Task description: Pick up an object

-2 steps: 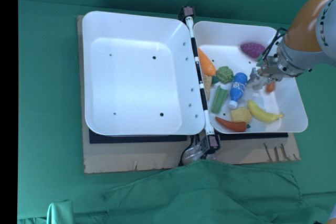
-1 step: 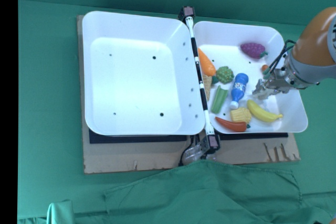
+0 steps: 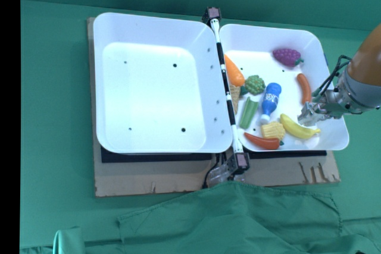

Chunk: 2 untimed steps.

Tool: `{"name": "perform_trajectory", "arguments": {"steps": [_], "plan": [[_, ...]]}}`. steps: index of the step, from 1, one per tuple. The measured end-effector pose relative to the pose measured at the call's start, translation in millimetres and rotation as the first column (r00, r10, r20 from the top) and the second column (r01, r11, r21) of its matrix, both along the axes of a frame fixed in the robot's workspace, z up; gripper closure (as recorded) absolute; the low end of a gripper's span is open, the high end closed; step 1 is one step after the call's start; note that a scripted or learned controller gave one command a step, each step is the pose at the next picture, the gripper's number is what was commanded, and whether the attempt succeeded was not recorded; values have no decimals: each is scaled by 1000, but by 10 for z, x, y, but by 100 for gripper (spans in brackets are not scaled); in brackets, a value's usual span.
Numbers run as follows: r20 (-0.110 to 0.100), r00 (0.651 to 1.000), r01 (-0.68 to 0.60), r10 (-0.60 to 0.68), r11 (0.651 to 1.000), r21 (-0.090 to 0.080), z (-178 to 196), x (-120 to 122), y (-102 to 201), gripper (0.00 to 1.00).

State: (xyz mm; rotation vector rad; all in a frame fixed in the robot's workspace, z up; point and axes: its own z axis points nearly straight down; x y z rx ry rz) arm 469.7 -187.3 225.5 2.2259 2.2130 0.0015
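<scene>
The arm [image 3: 364,71] shows an orange band above a grey wrist section. A thin black cable loops off its side. The gripper [image 3: 311,112] is a small pale metallic assembly, its details apparently blurred.

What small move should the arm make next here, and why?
Probably a short descent onto the toy banana. The gripper hangs at the right bin's near-right corner, just above the banana's right end, with nothing visibly between its fingers. The hot dog lies a little farther back, so the banana looks like the closest target.
</scene>
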Motion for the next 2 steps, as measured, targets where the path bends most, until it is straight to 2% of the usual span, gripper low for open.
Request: {"name": "perform_trajectory", "arguments": {"steps": [1,2], "plan": [[5,1000,3,-2,1000,-3,97,23,-13,100],[-1,1000,-3,3,1000,-1,-395,309,-2,100]]}}
